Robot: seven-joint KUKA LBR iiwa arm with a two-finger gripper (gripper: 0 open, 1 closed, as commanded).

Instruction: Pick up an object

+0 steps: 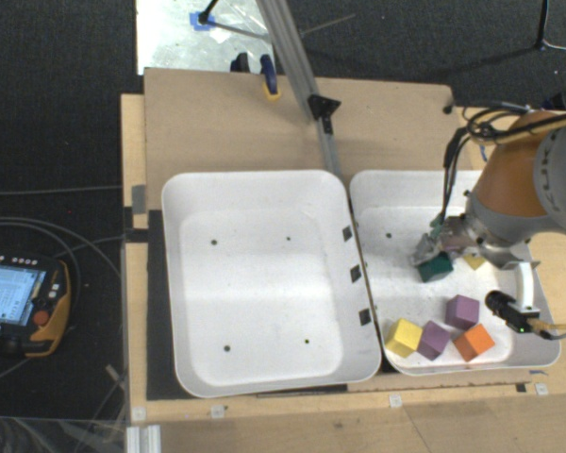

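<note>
Yellow block (405,336) sits nearest me, below the gripper (432,253); I see the green block (436,268) at its tip (grip state unclear), likely the target.

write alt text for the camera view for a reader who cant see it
A grey and orange arm reaches from the right into the right bin, its gripper low over a green block. Yellow, purple and orange blocks lie near the front wall.
</note>
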